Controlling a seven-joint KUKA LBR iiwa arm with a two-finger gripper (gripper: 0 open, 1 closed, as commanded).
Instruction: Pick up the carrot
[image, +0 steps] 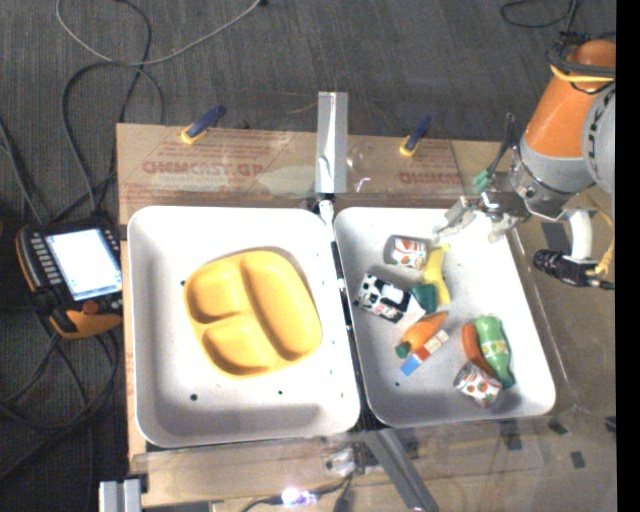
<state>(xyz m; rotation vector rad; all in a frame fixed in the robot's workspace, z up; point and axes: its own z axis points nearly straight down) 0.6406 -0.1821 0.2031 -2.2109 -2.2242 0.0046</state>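
Pincer (474, 213) hangs over the right bin's (530, 300) far right corner, its spread impossible to tell, nothing visibly held. Faded red lettering on the cardboard (200, 170) is unreadable. Grey-and-orange arm (570, 110) slants in from the right. Carrot (424, 333) lies mid-bin among small toys, touching a blue block (411, 364). Left bin (150, 300) holds a yellow divided tray (253, 311).
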